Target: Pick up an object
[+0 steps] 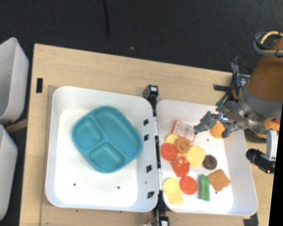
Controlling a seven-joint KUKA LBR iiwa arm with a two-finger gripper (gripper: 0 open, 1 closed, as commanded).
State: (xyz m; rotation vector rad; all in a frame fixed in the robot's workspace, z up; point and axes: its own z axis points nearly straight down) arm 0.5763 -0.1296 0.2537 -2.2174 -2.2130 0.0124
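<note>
Orange toy piece (pixel 218 129) pinched between the gripper (pixel 212 125) fingers, at about one o'clock in the right bin (pixel 243 199), above the bin floor. At seven o'clock from there, heaped play food (pixel 189 164): red, yellow, green, brown. Far off at nine o'clock, blue sectioned tray (pixel 107 139) lying in the left bin (pixel 53 186).

Blue sectioned tray (pixel 107 138) lies in the left bin (pixel 50 186)
</note>
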